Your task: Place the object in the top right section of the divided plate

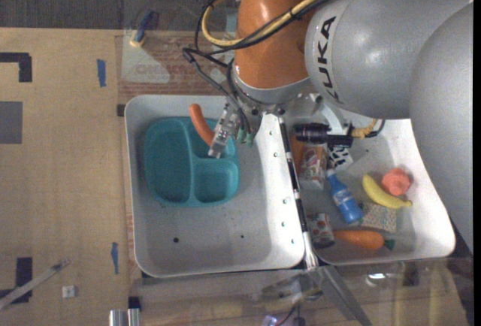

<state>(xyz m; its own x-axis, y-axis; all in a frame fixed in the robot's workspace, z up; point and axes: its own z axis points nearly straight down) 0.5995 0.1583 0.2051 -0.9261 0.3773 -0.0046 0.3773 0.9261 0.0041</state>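
A: Orange sausage-shaped object [199, 124], maybe a toy carrot or hot dog, leans on the upper right rim of the teal divided plate [171, 167], one end poking past it.

B: Is the gripper [222, 138] pinching it?

A: I cannot tell; it hangs just right of the object, over the plate's top right section, and whether it is spread or pressed together is unclear.

B: Why there?

A: Probably a release over that section, judging by the task.

B: Around the plate?

A: It lies in the left white bin [248, 246]. The right bin [428, 242] holds a banana [383, 193], blue bottle [344, 199] and carrot [361, 239]. Both stand on a tan bench [60, 167].
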